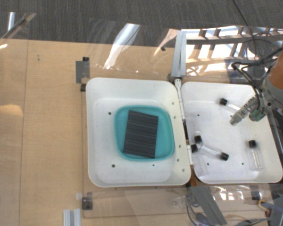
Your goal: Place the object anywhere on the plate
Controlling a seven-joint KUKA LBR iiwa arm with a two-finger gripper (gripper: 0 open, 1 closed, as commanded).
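Clear plastic tubes (210,151) with black caps are seen lying nearest in the right bin (236,179). In the left bin (132,181), a dark ribbed block (141,133) is laid flat on the teal plate (167,147), wholly inside its rim. Farther back, the gripper (240,114) is held over the right bin, close to another tube (228,105); whether it is open or closed cannot be told. The placing is judged done, with only withdrawal called for.

bins 2 (99,126) | teal plate 1 (166,147) | dark ribbed block 1 (141,133) | black-capped clear tubes 4 (212,152)
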